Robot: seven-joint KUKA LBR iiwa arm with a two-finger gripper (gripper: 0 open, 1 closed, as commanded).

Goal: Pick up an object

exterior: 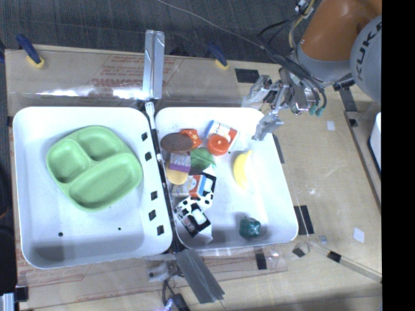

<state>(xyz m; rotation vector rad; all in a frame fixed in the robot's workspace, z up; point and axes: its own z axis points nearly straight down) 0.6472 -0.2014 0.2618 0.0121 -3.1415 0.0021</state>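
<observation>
We see a yellow banana (241, 168) lying in the right bin (275, 193), right of a heap of small toys (193, 167), with a dark green ball (249, 227) nearer to us. The gripper (267, 126) hangs over the bin's far right corner with nothing in it; how wide its jaws stand we cannot tell. In the left bin (26, 193) sits a green divided plate (94, 167).
</observation>
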